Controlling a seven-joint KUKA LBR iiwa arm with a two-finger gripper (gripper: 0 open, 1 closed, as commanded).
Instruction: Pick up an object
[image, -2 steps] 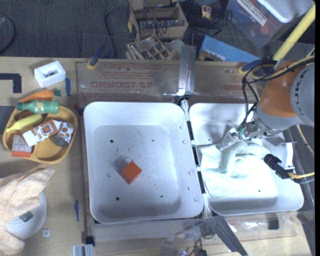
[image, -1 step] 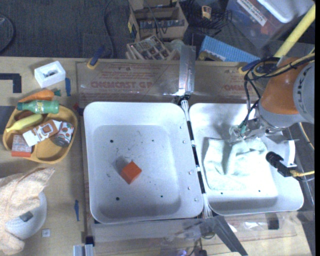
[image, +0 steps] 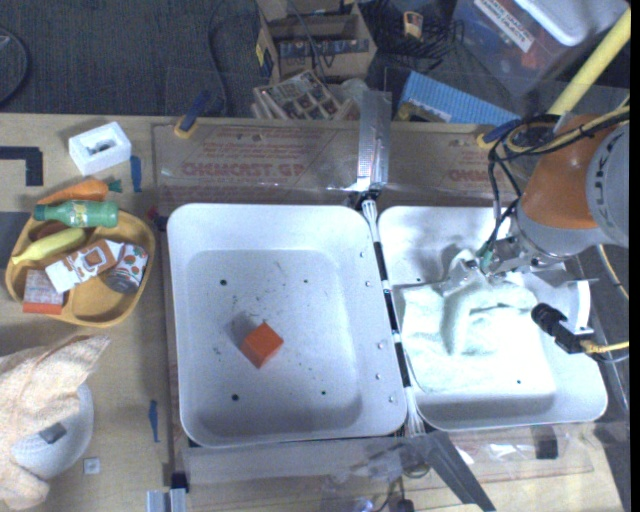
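Eyes on the pincer (image: 458, 315) first: hangs low inside the right bin (image: 575, 395), toward that bin's upper left part, smeared pale against the white floor. Cannot tell whether open or closed, too much blur for that. Just up and to the right of the pincer, joins the grey arm (image: 612, 190) with its orange band (image: 560, 195), reaching in from the view's right edge. Now for the prize, the orange block (image: 263, 344): well apart from the pincer, across the seam between the two bins, off toward the view's left and slightly lower in the frame. Sits on the floor of the left bin (image: 190, 240), a little left of that bin's centre, turned corner-down in the frame. Touching its upper left side, a small grey patch (image: 243, 327); cannot tell whether shadow or separate thing. Around the block, scattered dark specks (image: 222, 283) on the white floor. Farther still from the pincer, past the left bin's outer wall and out on the bench (image: 155, 350): a yellow bowl (image: 100, 318) holding a green bottle (image: 80, 213), a banana (image: 45, 245) and some small printed packets (image: 95, 262). Above the bowl, higher in the frame than the pincer, a small white box (image: 100, 147). Below the bowl, lower in the frame than the pincer, a crumpled pale cloth (image: 50, 385).
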